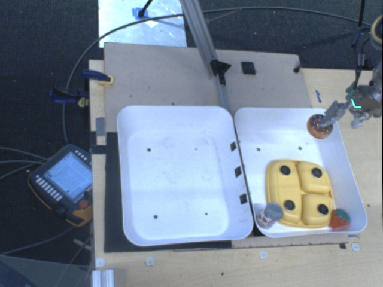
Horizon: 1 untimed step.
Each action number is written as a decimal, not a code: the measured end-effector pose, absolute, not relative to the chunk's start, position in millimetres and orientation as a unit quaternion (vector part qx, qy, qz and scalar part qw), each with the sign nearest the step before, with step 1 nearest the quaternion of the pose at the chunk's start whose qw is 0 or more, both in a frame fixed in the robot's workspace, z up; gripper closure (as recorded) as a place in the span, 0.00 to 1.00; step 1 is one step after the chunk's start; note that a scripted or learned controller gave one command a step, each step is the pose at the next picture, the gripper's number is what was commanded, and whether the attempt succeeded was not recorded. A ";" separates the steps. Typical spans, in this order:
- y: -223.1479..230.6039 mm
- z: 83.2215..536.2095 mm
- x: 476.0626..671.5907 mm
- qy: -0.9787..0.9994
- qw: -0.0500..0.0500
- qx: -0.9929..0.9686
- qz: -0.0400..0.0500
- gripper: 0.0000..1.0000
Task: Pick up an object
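Note:
The right bin [347, 160] holds a brown ring-shaped doughnut [317, 128] in its far right corner. A yellow four-pocket mould [299, 191] lies in the near half, with a small grey-topped cup [269, 214] at its near left and a red strawberry [341, 219] at its near right. My gripper [342, 119] hangs over the bin's far right rim, open. One of its fingers [331, 113] reaches down onto the doughnut, and the other is outside the rim. Nothing sits between them.
The left bin [128, 160] lies beside the right one, joined by black clips [237, 171]. A metal pole [200, 28] slants over the bench's far side. A teach pendant [63, 181] and cables lie on the floor at left.

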<state>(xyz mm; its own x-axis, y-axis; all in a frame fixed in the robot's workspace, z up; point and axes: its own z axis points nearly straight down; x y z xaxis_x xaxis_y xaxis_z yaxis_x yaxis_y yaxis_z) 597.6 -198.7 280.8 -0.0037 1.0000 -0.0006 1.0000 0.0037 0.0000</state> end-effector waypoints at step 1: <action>-198.6 281.9 598.1 0.709 0.001 0.706 0.000 0.00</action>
<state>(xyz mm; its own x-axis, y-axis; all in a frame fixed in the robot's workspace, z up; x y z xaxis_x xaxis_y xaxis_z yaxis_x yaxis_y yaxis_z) 598.1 -198.6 281.9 -0.0041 1.0000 -0.0011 1.0000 0.0041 0.0021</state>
